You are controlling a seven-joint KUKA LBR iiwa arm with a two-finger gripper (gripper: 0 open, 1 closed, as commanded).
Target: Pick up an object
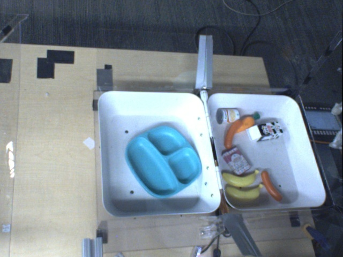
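The right bin (300,138) holds several small items. An orange carrot (237,129) lies near its upper left, beside a small jar with a white lid (229,115). A white and black carton (265,131) rests to the carrot's right. A small red and white packet (236,160) lies near the middle left. Below it are two yellow bananas (242,185) with an orange sausage-shaped piece (270,186) at their right end. In the left bin (115,116) sits a blue divided plate (163,159).
A metal post (204,63) stands behind the seam between the two bins. Black markers (53,62) are stuck on the wooden bench at the far left. Cables (257,4) lie on the dark floor behind the bench.
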